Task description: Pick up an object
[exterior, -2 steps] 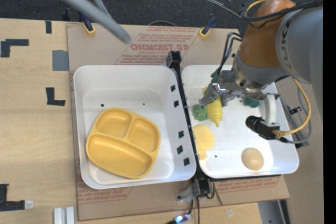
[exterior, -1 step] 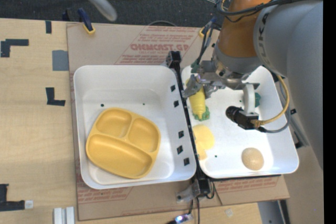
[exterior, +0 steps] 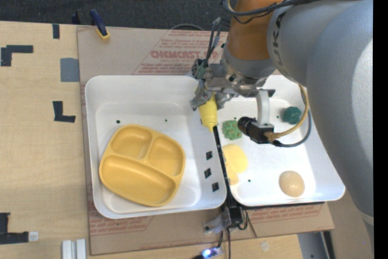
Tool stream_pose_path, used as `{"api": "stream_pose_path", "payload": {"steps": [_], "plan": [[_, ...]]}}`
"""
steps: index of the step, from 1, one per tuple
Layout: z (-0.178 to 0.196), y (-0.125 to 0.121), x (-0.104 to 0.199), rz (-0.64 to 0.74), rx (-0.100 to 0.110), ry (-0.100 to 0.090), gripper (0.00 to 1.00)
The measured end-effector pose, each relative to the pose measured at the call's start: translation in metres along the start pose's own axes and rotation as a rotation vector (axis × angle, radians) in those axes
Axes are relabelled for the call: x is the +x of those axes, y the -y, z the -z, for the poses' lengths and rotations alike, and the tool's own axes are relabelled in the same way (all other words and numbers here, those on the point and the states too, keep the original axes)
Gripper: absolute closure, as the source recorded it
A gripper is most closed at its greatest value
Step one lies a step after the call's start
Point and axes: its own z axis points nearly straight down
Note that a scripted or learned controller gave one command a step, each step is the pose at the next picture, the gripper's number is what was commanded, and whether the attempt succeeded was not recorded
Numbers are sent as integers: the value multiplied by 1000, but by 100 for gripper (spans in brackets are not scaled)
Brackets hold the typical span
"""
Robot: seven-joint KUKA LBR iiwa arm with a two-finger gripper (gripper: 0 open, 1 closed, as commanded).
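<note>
The gripper (exterior: 209, 107) is at frame centre, w/ its fingers grasping a yellow object (exterior: 208, 114). A yellow tray (exterior: 142, 164) lies in the left bin (exterior: 97, 100).

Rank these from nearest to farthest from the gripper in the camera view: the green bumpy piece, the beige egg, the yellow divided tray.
Measured from the gripper:
1. Green bumpy piece, just beside it in the right bin.
2. Yellow divided tray, in the left bin, lower left.
3. Beige egg, near the right bin's front corner.
</note>
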Motion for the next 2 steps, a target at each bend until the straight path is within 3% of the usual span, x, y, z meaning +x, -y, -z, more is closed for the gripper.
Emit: {"api": "stream_pose_path", "payload": {"steps": [1, 2], "plan": [[3, -22, 49, 1, -1, 0, 100], [3, -21, 45, -3, 1, 2, 0]]}}
